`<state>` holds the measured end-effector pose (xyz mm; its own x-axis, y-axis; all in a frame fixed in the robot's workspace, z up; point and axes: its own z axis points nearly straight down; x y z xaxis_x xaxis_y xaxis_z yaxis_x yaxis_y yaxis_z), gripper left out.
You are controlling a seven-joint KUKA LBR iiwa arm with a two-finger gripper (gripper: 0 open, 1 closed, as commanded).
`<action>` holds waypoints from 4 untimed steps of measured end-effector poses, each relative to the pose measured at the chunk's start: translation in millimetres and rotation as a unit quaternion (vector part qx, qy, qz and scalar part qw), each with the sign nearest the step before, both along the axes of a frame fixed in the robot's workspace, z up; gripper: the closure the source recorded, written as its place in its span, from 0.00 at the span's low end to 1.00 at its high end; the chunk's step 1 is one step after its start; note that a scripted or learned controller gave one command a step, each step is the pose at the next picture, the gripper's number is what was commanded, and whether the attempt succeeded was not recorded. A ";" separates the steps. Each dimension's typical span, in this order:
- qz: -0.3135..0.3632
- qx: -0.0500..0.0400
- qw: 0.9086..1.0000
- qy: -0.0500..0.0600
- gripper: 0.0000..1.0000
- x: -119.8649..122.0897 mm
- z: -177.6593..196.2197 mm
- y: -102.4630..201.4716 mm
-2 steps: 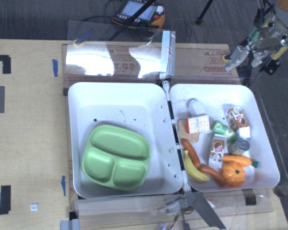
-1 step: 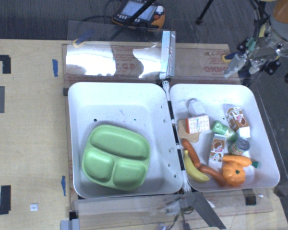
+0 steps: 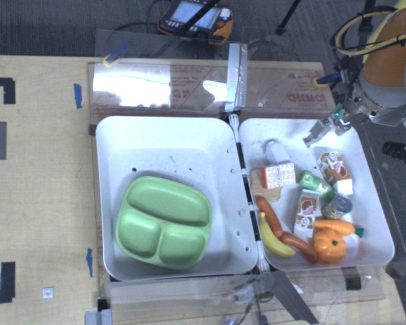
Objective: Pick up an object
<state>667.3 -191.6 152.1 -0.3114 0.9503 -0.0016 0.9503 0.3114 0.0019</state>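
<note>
2 white bins sit side by side on the tabletop (image 3: 40, 181). The left bin (image 3: 115, 141) holds 1 green divided plate (image 3: 164, 222) with 3 compartments, lying flat toward the near side.

The right bin (image 3: 372, 208) holds the small objects, clustered in its near half: 1 yellow banana (image 3: 272, 239) by the dividing wall, 1 red-orange sausage (image 3: 284, 232) lying across it, 1 orange pumpkin-like fruit (image 3: 330, 247), 1 carrot (image 3: 335, 227) just above it, 1 red and white carton (image 3: 279, 175), 1 taller carton (image 3: 306, 212) standing near the middle, 1 brown and white packet (image 3: 333, 168) toward the right wall, 1 green piece (image 3: 310, 181) and 1 small can (image 3: 338, 205). The things touch or overlap one another.

The grey arm (image 3: 386, 66) reaches in from the right, and its pincer (image 3: 323, 131) hangs over the far right corner of the right bin, well apart from the cluster, with nothing between its fingers. Whether the fingers stand apart or together cannot be told at this slant.

1 handheld controller (image 3: 193, 19) lies on the floor beyond the bins.
</note>
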 end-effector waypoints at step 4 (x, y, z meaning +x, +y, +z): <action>-0.157 0.001 0.988 0.000 0.00 -47.1 36.2 70.0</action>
<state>620.2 -121.6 188.3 -0.0016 1.0000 -0.0004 1.0000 0.0016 0.0013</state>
